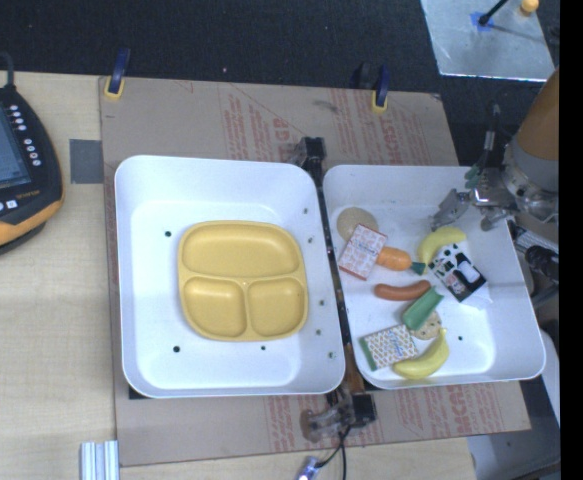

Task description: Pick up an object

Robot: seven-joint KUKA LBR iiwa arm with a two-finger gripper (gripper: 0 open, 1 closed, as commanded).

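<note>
— Plywood bench, two white bins; is anything being gripped?

— Nothing is being held: the gripper [471, 200] is being kept spread open above the right bin [516, 353], near the lemon [441, 242]. Sausage [402, 291], banana [423, 361] and cards are being left there. A yellow tray [242, 278] is being kept in the left bin [141, 268].

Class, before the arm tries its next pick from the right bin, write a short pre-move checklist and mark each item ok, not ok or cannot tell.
1. Gripper over right bin: ok.
2. Nothing between its fingers: ok.
3. Gripper directly above a toy: not ok; it sits at the bin's upper corner.
4. Banana unobstructed: not ok, a card touches it.
5. Sausage lying free: ok.
6. Yellow tray out of path: ok.
</note>
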